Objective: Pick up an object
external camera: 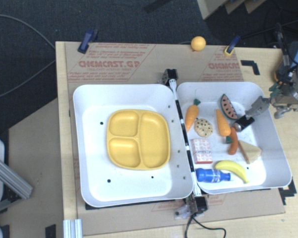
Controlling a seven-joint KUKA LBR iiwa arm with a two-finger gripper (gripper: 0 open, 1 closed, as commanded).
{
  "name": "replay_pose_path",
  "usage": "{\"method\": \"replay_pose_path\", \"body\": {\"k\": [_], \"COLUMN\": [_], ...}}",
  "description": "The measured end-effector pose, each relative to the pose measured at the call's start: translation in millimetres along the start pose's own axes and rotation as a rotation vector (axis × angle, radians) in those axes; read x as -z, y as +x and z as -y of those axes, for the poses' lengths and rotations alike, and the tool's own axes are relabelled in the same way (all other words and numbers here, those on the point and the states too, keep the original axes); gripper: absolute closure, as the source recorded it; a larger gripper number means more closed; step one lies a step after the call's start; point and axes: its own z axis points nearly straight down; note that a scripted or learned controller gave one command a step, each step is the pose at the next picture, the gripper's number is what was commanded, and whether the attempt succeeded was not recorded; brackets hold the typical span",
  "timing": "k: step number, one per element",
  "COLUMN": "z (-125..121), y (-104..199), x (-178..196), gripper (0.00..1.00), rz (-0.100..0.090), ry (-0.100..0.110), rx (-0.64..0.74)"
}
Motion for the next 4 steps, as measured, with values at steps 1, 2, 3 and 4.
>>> {"method": "replay_pose_path", "body": {"k": [1,2,3,4], "z": [-27,-32,-34,9], "y": [40,58,59,132], "x": [-109,-150,-139,-52], "gripper": [0.0,0.0,1.0,1.0], "rz": [-0.002,0.001,-0.001,-0.001], "ry": [0.003,-0.003,-0.007,-0.001], "rx": [0.001,0.0,0.001,0.002]}}
